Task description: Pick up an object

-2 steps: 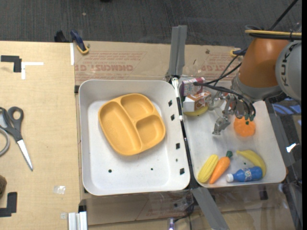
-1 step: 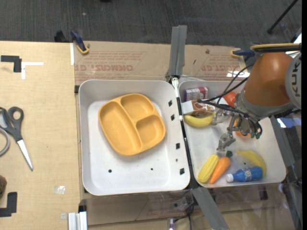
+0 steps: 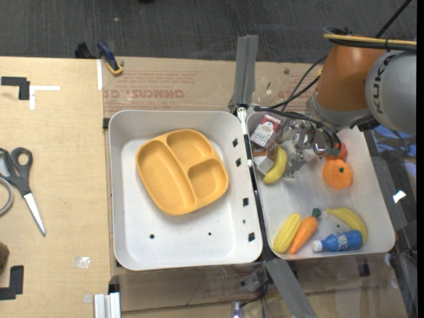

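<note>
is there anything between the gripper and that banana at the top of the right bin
Nothing visible. The gripper hangs right beside the banana in the right bin, with bare bin floor around them. The orange sits off to the other side of the gripper.

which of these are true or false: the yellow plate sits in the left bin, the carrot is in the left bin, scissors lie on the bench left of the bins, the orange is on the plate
1. The plate sits in the left bin: true.
2. The carrot is in the left bin: false, it lies in the right bin, beside the corn.
3. Scissors lie on the bench left of the bins: true.
4. The orange is on the plate: false, it sits in the right bin, near the hand.
</note>
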Robot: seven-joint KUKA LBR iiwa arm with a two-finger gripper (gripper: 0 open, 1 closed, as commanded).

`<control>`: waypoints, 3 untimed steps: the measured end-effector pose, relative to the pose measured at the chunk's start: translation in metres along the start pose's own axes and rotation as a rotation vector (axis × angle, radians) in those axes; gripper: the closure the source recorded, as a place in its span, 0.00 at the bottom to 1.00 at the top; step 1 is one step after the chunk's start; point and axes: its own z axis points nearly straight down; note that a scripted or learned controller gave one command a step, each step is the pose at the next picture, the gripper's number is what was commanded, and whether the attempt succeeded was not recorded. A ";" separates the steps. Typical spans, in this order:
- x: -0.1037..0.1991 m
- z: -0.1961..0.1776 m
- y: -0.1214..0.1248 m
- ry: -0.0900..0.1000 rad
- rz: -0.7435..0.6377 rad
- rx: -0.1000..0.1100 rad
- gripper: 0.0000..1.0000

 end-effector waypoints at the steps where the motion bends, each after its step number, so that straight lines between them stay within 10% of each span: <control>1: 0.028 0.001 0.013 0.003 0.155 0.001 0.00; 2: 0.026 -0.011 0.007 -0.005 0.158 0.008 1.00; 3: 0.026 -0.010 0.009 -0.004 0.156 0.006 0.00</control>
